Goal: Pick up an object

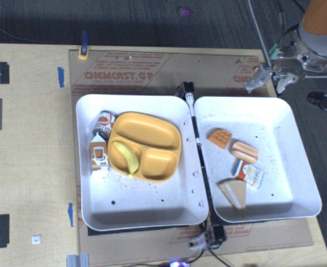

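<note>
Camera view: fingers (268, 78) hovering beyond right bin's (297, 149) far corner, grip state indeterminable; descending risks striking rim.

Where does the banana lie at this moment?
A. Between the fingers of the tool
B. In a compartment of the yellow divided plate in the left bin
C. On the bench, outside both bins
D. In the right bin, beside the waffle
B: the banana rests in the lower-left compartment of the yellow divided plate, which sits in the left bin.
</note>
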Controlling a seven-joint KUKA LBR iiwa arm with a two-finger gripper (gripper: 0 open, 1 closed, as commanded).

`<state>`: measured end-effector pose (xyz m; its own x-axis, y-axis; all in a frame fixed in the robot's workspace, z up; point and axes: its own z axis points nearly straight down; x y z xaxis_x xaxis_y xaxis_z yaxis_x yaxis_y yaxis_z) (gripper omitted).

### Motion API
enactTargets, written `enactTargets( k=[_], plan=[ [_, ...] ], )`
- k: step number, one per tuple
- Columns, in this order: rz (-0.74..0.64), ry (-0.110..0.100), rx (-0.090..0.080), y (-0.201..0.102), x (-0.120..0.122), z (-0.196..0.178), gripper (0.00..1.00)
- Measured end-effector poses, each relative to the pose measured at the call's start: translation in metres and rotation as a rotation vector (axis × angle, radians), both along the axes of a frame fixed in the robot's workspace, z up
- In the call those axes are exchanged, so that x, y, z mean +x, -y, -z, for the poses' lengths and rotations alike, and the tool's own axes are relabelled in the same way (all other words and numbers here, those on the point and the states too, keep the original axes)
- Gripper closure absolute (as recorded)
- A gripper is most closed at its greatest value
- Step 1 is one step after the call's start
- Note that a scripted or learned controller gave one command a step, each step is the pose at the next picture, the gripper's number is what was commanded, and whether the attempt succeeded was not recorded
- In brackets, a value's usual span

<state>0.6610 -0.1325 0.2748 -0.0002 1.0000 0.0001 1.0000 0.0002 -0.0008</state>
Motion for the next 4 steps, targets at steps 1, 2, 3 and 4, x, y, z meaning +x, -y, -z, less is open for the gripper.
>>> enactTargets(
  k=[1, 2, 3, 4],
  plan=[
    [0.000, 0.004, -0.003, 0.069, -0.016, -0.196, 0.00],
    [0.000, 0.001, -0.001, 0.091, -0.055, -0.068, 0.00],
    [-0.001, 0.005, -0.002, 0.091, -0.060, -0.105, 0.00],
    [0.000, 0.000, 0.000, 0.091, -0.081, -0.107, 0.00]
  ],
)
